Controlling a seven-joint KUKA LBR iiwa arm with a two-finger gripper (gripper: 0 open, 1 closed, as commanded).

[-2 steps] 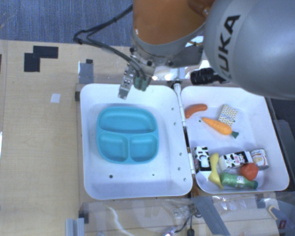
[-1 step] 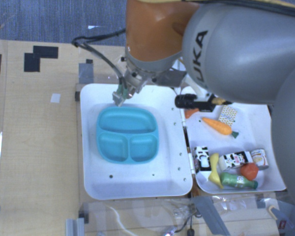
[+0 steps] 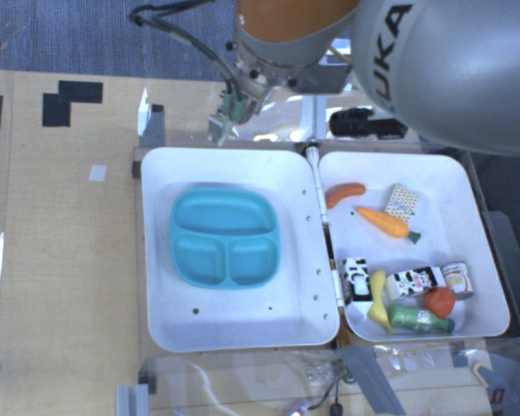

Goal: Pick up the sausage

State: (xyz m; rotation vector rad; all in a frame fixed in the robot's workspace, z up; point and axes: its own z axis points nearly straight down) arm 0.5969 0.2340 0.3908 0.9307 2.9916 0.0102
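The sausage (image 3: 345,194) lies in the right bin (image 3: 468,189), at its upper-left corner, close to the divider where the two bins meet and near the bin's far wall. That placement is the main hazard, in my judgement: a descent there leaves little room on the divider side, so a finger could land on the rim or wall instead of beside the sausage, and the grasp would close on nothing or nudge the piece away. The carrot (image 3: 386,223) sits just beside it, lower and to the right, and the small patterned box (image 3: 402,202) is near too; a wide or poorly aligned approach might catch one of these instead. The sausage itself looks short, smooth and rounded, reddish-orange, slightly curved, lying flat on its side with its long axis running roughly left to right; a smooth round body like that seems likely to roll or squirt out if pinched off-centre or along its length. The tool (image 3: 230,115) hangs above the far edge of the left bin (image 3: 156,319), well apart from the sausage, and nothing shows between its tips; how far open it stands I cannot tell from this slant. The blue tray (image 3: 225,237) rests in the left bin, out of the way.
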